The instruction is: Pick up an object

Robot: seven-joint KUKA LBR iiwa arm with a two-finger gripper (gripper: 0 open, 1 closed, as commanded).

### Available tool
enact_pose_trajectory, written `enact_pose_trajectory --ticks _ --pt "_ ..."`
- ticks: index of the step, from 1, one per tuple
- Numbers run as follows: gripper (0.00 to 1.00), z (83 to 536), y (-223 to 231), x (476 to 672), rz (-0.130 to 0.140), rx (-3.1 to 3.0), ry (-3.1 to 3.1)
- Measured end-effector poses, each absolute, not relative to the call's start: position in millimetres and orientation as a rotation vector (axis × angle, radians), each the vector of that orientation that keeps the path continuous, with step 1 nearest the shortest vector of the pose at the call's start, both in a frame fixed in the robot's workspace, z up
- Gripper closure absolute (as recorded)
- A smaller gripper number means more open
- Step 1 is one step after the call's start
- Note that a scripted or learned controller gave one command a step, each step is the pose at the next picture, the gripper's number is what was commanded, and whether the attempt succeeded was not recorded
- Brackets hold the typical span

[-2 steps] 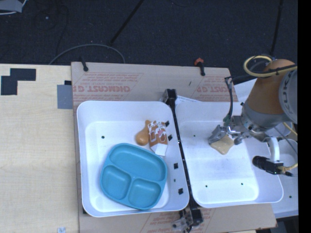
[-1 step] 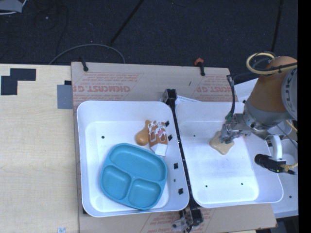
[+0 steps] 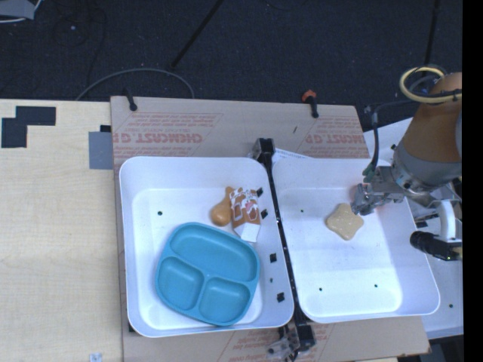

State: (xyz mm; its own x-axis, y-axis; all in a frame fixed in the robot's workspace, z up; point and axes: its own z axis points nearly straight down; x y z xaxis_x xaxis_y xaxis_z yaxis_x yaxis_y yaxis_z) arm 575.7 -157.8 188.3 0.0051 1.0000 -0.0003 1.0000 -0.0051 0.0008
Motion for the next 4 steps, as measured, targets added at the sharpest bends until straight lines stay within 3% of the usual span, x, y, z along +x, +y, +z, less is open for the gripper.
enact_pose_trajectory --ticks 1,2,4 --pt "1.0 241.0 -148.5 573.3 0.003 2.218 2.222" --pt "1.0 253.6 -149.4 573.6 0.0 2.22 2.223" --pt "1.0 227.3 -48.9 574.5 -0.002 2.221 2.229"
